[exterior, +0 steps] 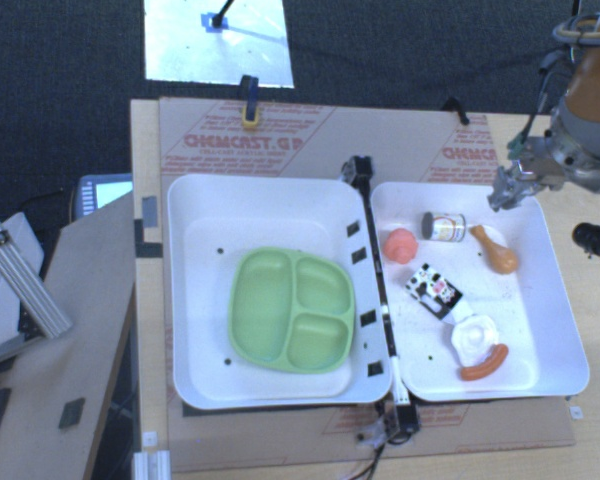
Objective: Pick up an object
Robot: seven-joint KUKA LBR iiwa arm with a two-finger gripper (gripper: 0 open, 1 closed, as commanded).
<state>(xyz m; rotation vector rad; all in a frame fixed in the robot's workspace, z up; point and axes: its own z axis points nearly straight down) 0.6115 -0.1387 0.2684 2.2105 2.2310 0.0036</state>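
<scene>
The right bin (pixel 555 268) holds a pink ball (pixel 400 245), a small jar lying on its side (pixel 445 227), a tan chicken drumstick (pixel 495 249), a black-and-white patterned block (pixel 433 290), a white cup-like piece (pixel 475 335) and a reddish sausage (pixel 482 362). My gripper (pixel 507 190) hangs over the bin's far right corner, above and right of the jar and drumstick. Nothing shows between its fingers.
The left bin (pixel 195 268) carries a green divided plate (pixel 292 311). Black clips run along the divider (pixel 370 268) between the bins. A silver sheet (pixel 218 28) lies beyond the bench, and a metal rail (pixel 20 273) stands at the left.
</scene>
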